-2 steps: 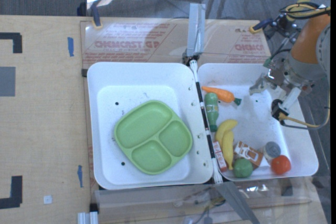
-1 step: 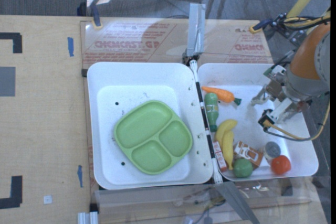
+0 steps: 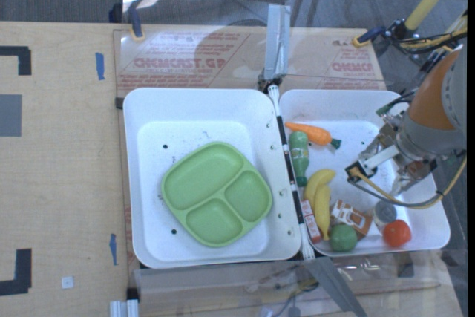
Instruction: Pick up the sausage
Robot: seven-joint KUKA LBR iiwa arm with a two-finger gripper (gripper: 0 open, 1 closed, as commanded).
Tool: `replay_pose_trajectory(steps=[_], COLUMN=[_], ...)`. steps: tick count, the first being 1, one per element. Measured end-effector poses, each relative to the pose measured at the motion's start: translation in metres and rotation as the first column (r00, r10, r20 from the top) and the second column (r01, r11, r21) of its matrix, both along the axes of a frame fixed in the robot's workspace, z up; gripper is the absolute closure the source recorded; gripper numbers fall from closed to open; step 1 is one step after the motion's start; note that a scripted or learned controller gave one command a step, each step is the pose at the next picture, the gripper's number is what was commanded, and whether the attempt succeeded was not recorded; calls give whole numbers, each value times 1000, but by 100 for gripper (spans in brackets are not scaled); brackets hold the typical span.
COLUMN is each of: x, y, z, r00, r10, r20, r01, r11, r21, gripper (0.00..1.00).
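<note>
The wooden counter [image 3: 59, 159] fills the left side. It carries black angular marks and short strips of blue tape [image 3: 99, 65]; none of these bear writing.

Behind the bins lie clear panels under protective film [image 3: 193, 59]. The left panel's film is printed in red with "CHEMCAST GP". The panel further right carries the same kind of red print, but it is cut off and hard to read.

The left bin [image 3: 141, 122] holds a light green divided plate [image 3: 216, 194] with three compartments and no marking that can be read.

The right bin [image 3: 438, 234] holds the toy food. Against its left wall a green bottle [image 3: 298, 156] lies lengthwise, its label too small to read. An orange carrot [image 3: 312, 134] lies just behind it. A yellow banana [image 3: 321, 197] lies nearer the front. Between the banana and the wall lies a slim red and white item, most likely the sausage [image 3: 310, 223], though that cannot be told for certain. To its right are a green round fruit [image 3: 343, 237], an orange and white packet [image 3: 350, 216] with illegible print, a grey can [image 3: 384, 212] and a red tomato [image 3: 397, 233].

The gripper [image 3: 382, 173] hangs over the right half of this bin, well apart from the sausage. It grips nothing that can be seen, and whether it is open or closed cannot be told.
</note>
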State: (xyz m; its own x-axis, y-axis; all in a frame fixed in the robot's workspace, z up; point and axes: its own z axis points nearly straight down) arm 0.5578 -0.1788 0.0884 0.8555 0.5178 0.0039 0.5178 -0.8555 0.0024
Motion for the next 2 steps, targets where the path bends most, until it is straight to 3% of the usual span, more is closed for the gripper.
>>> replay_pose_trajectory(steps=[1,2], x=[-36,48], y=[50,23], z=[0,-1], r00=[961,943], r10=[-275,-332], r20=[1,-1], r01=[275,332], r11=[961,943], r21=[1,0], gripper=[0,0])
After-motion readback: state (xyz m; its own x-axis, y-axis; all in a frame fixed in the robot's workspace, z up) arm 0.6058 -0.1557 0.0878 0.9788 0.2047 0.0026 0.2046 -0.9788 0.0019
